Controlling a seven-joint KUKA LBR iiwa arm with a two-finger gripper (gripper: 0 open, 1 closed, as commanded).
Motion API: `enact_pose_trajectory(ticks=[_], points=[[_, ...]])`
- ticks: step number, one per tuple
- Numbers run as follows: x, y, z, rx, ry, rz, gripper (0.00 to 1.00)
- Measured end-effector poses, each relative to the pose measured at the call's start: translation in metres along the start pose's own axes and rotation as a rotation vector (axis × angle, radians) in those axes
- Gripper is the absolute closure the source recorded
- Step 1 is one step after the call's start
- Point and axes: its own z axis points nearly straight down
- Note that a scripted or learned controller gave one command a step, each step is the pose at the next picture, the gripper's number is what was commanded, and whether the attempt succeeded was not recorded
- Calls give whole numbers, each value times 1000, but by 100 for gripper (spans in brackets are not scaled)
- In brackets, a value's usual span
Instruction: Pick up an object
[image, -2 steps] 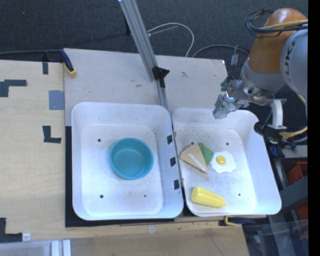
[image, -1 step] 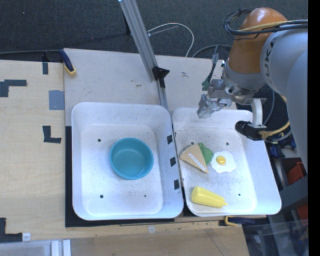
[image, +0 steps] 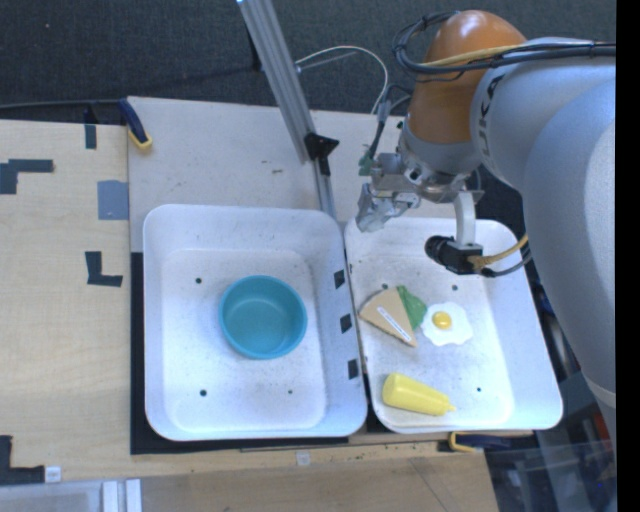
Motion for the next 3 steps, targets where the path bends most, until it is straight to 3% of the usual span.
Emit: enact_pose_trajectory(ticks=[1,2,3], points=[[56,10,-11,-2,1,-1,100],[106,23,6,0,0,0,100],[103,23,5,0,-3,3,0]])
